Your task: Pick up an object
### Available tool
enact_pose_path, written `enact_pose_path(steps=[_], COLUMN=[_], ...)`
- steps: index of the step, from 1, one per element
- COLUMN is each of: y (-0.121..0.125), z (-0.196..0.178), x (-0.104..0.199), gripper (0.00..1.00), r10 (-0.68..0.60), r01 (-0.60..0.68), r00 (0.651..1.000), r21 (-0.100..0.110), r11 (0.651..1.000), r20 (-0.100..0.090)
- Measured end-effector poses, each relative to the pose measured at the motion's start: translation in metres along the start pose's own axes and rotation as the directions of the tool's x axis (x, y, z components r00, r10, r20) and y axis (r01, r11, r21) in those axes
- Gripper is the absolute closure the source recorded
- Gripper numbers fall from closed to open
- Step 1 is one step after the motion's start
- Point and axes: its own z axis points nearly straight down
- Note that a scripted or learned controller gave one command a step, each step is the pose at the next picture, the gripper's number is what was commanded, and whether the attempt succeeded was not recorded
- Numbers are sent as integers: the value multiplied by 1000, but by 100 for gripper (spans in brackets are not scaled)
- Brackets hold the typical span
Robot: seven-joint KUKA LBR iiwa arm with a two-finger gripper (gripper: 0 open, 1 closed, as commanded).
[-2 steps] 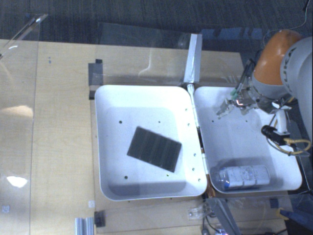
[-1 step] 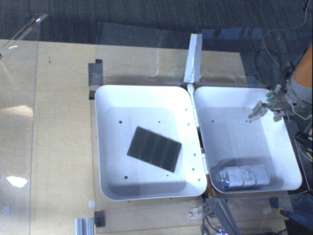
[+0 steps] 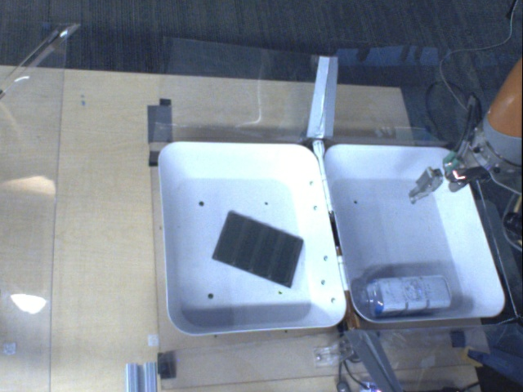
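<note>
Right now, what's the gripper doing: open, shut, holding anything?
Gripper: over the far side of the right bin, nothing seen between its fingers; open or shut cannot be told.

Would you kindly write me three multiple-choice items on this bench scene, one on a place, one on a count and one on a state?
1. Where does the dark ribbed slab lie?
A. In the left bin
B. In the right bin
C. On the bench outside the bins

2. How many things lie in the right bin?
A. None
B. One
C. Three

3. How does the can rest?
A. Upright in the middle
B. On its side near the front wall
C. Leaning on the back wall

Answers:
1. A, the slab sits tilted on the left bin's floor.
2. B, the can alone lies there; the gripper hangs above the bin's back part, apart from the can.
3. B, its long side lies along the front wall.
</note>
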Motion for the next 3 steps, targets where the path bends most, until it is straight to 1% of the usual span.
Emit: enact_pose_path(steps=[1, 2, 3], y=[5, 52, -12], z=[124, 114, 68], x=[49, 60, -16], gripper=[0, 0, 0], r10=[-201, 79, 298], r01=[201, -79, -298], r00=[980, 997, 955], r21=[-7, 1, 2], r11=[980, 997, 955], r20=[3, -2, 0])
